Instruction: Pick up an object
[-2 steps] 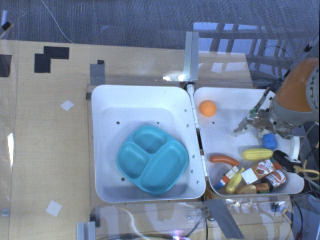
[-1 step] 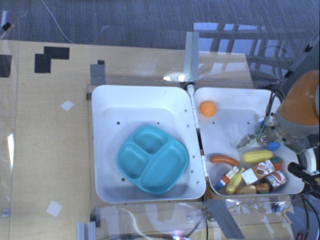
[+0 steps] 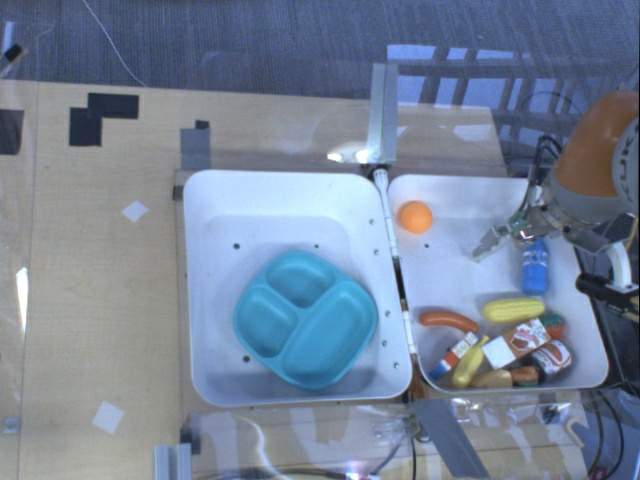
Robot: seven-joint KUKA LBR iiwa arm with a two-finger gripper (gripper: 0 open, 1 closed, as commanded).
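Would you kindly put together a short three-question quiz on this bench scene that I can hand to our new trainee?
1. True or false: the teal divided plate lies in the left bin.
2. Which thing lies alone near the right bin's far left corner? A) orange ball B) red sausage C) yellow corn
3. Fill in: the gripper hangs over the right bin, just left of the ______ bottle.

Key
1. True.
2. A; the sausage and corn lie toward the near side, by the pile of toy food.
3. Blue.
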